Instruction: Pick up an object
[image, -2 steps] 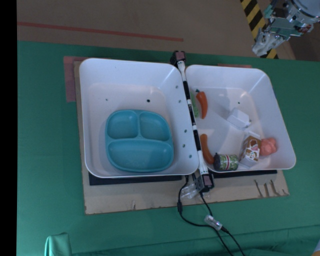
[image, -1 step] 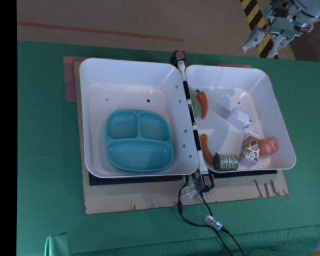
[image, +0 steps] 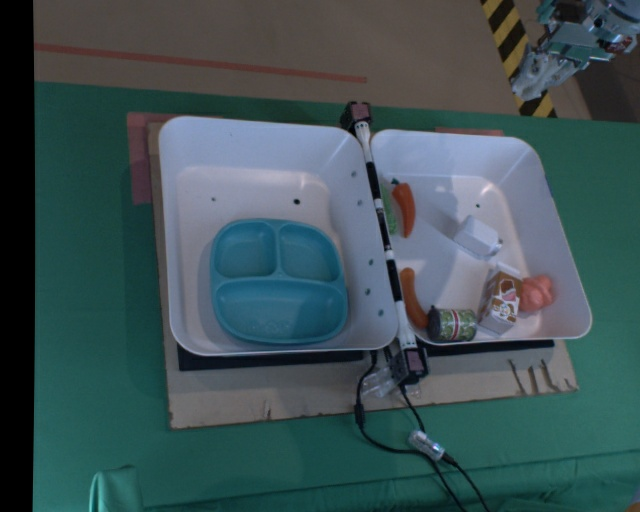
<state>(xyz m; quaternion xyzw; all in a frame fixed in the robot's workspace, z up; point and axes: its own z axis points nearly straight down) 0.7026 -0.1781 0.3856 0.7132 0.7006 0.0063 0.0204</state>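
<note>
In the right bin (image: 530, 190) you have six small objects: two orange carrots, one (image: 404, 208) by the far divider, one (image: 411, 297) nearer; a dark can (image: 452, 323) on its side at the near wall; a small printed carton (image: 501, 300) touching an orange toy (image: 538, 291); and one white block (image: 477, 236) mid-bin. The left bin (image: 190, 160) holds one teal three-compartment plate (image: 279, 281). Both bins sit on cardboard over the green tabletop (image: 90, 300). Your arm (image: 575, 40) sits at the far right corner; whether its jaws are open or closed, you cannot tell.

The robot arm (image: 575, 40), at the far right corner, looks pale grey-white with teal-tinted blocky parts and dark small details.
</note>
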